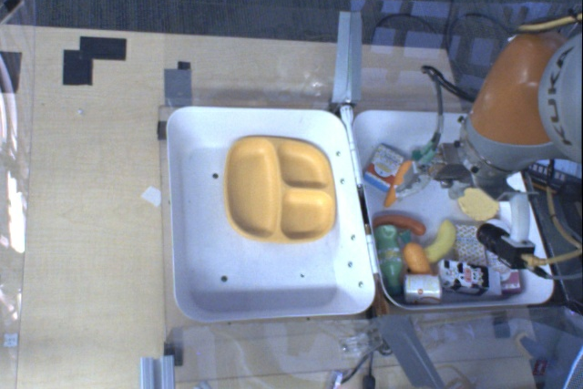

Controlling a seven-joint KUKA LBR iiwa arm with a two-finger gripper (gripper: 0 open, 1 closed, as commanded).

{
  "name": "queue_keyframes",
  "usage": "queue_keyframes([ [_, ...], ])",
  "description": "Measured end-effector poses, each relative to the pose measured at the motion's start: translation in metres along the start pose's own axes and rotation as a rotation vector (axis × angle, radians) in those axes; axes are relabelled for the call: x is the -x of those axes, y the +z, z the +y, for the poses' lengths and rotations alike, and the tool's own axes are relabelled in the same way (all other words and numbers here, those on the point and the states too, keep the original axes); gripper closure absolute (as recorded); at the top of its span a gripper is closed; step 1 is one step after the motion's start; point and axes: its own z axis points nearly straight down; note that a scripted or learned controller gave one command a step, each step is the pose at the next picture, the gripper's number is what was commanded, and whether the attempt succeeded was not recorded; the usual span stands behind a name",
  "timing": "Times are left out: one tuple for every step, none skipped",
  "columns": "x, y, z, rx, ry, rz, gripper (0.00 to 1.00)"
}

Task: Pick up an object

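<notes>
My gripper (421, 178) reaches from the right into the upper middle of the right bin (363, 134). It hangs just right of an orange carrot (397, 184) and a small printed carton (384, 163). Nothing can be made out between its tips. A small green piece (422, 154) sits by its upper edge. Lower down lie a red sausage (399, 222), a yellow banana (443, 240), an orange fruit (416, 258) and a green vegetable (390, 250).
The left bin (196, 223) holds a yellow divided tray (278, 188). Along the right bin's front edge lie a silver can (422, 288) and a black-and-white box (465, 276). A pale yellow piece (477, 203) lies under the arm's wrist.
</notes>
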Motion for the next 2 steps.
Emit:
queue_keyframes([
  [0.019,0.049,0.009,-0.002,-0.038,0.0,0.0],
  [0.026,0.095,-0.037,0.014,-0.142,-0.005,0.0],
])
